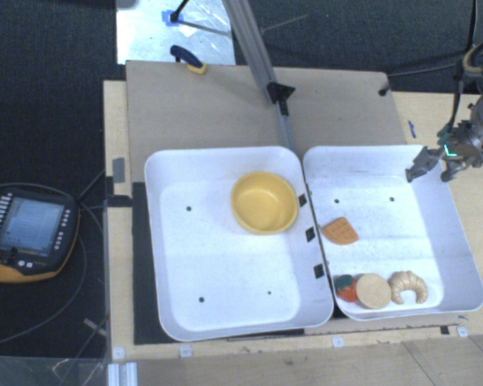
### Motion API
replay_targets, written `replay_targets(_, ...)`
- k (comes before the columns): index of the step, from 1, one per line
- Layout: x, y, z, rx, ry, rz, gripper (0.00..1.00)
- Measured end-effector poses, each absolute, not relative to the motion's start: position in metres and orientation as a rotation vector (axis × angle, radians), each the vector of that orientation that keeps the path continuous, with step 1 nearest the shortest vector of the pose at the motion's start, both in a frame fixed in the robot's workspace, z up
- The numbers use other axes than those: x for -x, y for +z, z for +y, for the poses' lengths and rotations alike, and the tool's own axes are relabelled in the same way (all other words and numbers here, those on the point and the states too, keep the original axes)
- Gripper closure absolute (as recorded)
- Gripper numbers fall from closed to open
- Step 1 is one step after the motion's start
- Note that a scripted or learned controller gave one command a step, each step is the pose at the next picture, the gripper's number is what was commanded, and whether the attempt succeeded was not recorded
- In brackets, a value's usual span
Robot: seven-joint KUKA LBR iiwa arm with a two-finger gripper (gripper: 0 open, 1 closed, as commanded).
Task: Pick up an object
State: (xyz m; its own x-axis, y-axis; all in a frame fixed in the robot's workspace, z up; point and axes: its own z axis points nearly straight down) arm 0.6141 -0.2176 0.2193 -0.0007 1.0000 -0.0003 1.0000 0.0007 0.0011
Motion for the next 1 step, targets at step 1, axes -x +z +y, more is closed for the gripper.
replay_targets(1, -0.6141, 0.2193, -0.2176, -2.220, 0.001, 2.222, 0.00)
